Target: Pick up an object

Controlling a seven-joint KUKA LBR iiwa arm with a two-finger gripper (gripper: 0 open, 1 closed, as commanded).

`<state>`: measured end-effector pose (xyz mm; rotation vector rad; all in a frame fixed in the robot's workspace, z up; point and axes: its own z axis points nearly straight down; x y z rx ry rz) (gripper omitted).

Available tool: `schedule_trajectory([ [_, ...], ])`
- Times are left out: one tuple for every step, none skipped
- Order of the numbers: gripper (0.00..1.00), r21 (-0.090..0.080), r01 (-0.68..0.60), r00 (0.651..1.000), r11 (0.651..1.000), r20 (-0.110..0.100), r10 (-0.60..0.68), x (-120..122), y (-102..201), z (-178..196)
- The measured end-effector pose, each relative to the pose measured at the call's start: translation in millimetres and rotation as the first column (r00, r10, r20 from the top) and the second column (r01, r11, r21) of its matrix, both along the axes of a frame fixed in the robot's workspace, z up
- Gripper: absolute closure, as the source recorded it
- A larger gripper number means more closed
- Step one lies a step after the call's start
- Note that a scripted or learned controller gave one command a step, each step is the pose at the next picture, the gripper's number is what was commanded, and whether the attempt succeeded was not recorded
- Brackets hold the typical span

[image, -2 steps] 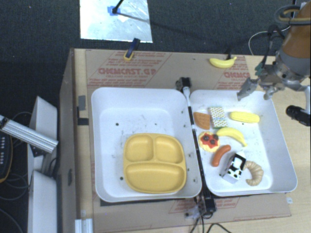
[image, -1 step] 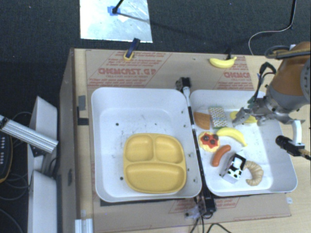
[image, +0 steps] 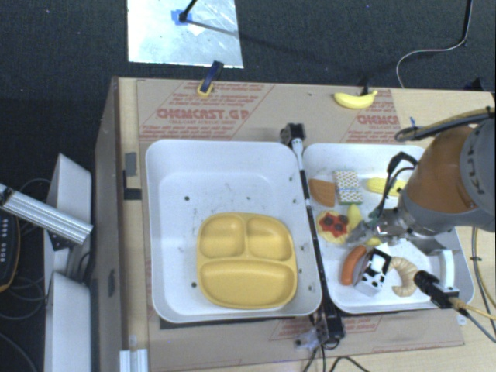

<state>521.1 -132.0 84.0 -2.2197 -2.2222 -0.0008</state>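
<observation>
While hovering low over the crowded right bin (image: 457,297), tool (image: 377,235) spread not discernible. Nearest: croissant (image: 404,273), dice (image: 375,272), sausage (image: 353,263); farther: flower slice (image: 334,223), cracker (image: 347,183). Risk: clipping neighbours, closing between pieces, coming up empty.

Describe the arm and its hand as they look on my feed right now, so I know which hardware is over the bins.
The arm is a thick rounded body, grey at its upper part with a broad orange band below it. A black cable loops along its side near the wrist. The hand is a small cluster of grey and dark metal parts at the arm's tip, too blurred to make out finer detail.
</observation>
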Motion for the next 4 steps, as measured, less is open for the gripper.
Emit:
schedule_trajectory([
  [0.00,0.000,0.001,1.000,1.000,0.001,-0.001,-9.6,8.0,0.2],
  [0.00,0.000,-0.001,1.000,1.000,-0.001,0.001,-22.7,30.3,-0.1],
  [0.00,-0.002,-0.001,1.000,1.000,0.003,0.001,30.5,16.3,0.6],
  [1.00,-0.001,-0.002,1.000,1.000,0.004,0.002,31.1,16.4,11.0],
])
